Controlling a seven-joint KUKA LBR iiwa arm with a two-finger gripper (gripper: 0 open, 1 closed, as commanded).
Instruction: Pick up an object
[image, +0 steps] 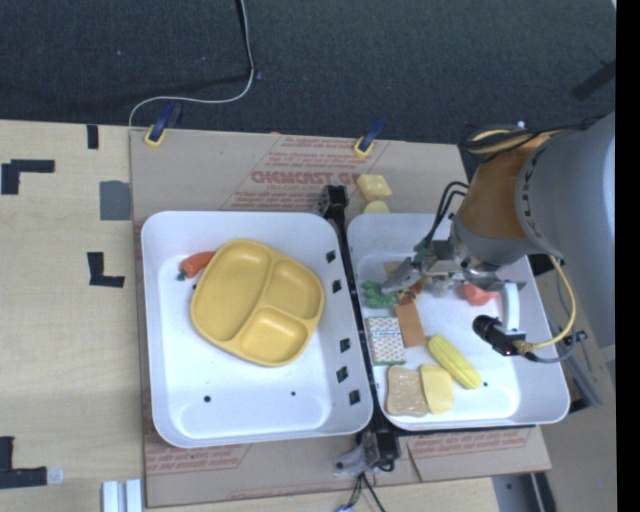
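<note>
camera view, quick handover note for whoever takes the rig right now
Gripper: low in the right bin, at its upper left, over the green item and brown strip; grip state unreadable.
Right bin also holds the corn cob, bread slice, yellow block, patterned packet and a red piece.
Left bin: yellow divided plate, orange piece at its edge.
Done: nothing visibly lifted.
Left: grasp and lift one object.

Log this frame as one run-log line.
pincer low in right bin, over green item and brown strip | grasp: unclear | yellow tray in left bin
</note>
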